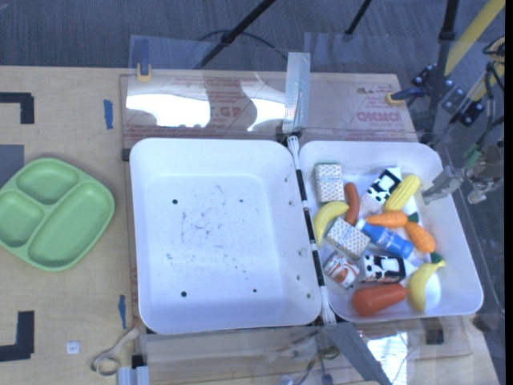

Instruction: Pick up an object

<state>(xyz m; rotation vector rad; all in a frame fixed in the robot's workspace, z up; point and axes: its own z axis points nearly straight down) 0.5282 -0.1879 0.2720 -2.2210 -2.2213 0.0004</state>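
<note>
Overhead view, approach stage. My gripper (473, 184) sits at the right edge of the frame, level with the upper rim of the shallow white plastic right bin (457, 247); whether it is parted or closed, and whether it has hold of anything, I cannot tell (the metal parts blur into the stands behind them). Nothing appears lifted, so I judge the pick as not yet begun.

To do this step well, I would choose an item at the pile's edge, not the tangled centre: the long orange-red toy carrot (379, 297) at the lower right of the frame lies fairly free, with bare bin floor below it. I would descend straight down, fingers straddling its narrow width.

The carrot is smooth, tapered and likely slippery, lying almost level, its right end near the small yellow toy banana (423, 279). The large white left bin (216, 239) holds no objects; a green divided plastic tray (52, 212) rests on the wooden desk (64, 111) at left.
</note>
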